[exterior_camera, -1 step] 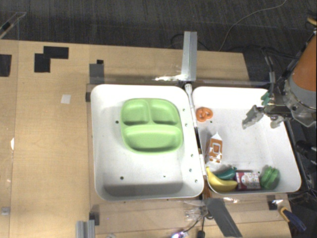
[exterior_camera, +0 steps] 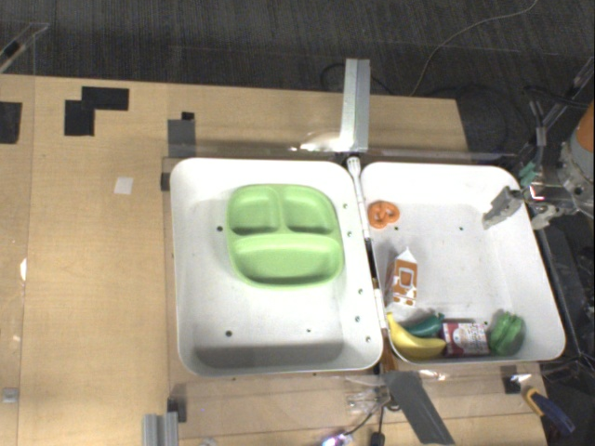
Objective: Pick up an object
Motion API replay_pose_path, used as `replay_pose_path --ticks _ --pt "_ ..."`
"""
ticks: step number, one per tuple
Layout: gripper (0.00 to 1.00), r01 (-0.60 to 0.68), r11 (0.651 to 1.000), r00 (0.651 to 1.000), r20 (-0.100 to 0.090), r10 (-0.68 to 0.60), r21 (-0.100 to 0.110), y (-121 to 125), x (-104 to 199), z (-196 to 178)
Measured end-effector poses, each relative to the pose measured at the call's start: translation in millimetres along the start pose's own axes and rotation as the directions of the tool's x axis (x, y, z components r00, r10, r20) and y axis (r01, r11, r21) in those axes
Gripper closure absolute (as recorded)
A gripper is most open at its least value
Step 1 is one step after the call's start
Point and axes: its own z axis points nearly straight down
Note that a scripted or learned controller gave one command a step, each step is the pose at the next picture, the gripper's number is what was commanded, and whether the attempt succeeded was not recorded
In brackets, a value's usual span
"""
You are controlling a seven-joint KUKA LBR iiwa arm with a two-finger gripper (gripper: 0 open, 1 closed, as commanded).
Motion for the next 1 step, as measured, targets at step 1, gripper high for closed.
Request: replay_pose_path --ticks 1 --pt "0.00 0.270 0.963 0.963 0.001 -0.270 -0.002 57.6 -8.2 12.3"
